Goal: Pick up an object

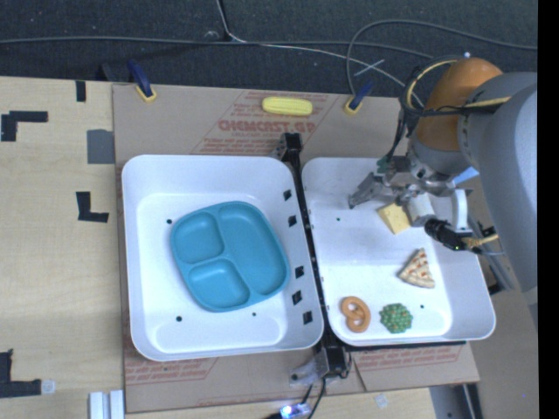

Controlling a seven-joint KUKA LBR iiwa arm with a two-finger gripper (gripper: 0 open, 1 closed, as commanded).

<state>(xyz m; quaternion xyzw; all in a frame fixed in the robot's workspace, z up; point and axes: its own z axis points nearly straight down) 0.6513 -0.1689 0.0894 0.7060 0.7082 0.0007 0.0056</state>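
Note:
My gripper [389, 202] hangs over the back of the right bin [463, 321], open, with one grey finger [360, 196] splayed to the left. A yellow cheese block [395, 218] lies on the bin floor just below and between the fingers, not gripped. A pizza slice [418, 270] lies nearer the front of this bin. At its front edge sit a pretzel [355, 312] and a green broccoli piece [397, 318].
The left bin [144, 190] holds a blue divided plate [229, 253]. A yellow banana-like toy [286, 106] lies on the cardboard behind the bins. Blue clamps [140, 81] pin the cardboard's back edge. The arm's grey body [515, 173] looms over the right bin's right side.

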